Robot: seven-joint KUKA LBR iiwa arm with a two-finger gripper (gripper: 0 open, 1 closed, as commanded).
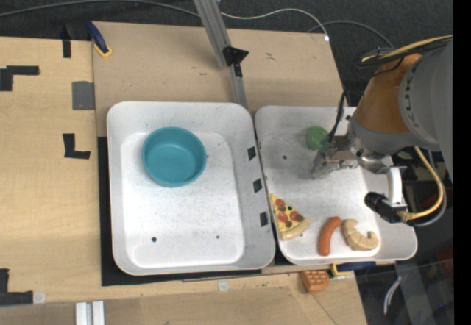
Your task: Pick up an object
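A green ball (317, 137) sits near the back of the right bin (294, 121), just up and to the left of the claw (324, 165), almost touching it. Being round, the ball has no long axis and points no way in particular, so the approach angle should matter little. The claw hangs low over the bin floor at the end of the arm (401, 106); whether it is parted or closed cannot be told from above, and nothing can be seen in its grip. Along the bin's front edge lie a pizza slice (288, 218), its tip toward the back, a sausage (329, 235) standing nearly front to back, and a curled bread piece (360, 235). A teal bowl (174, 156) rests in the left bin (118, 191) on the desk (44, 169).
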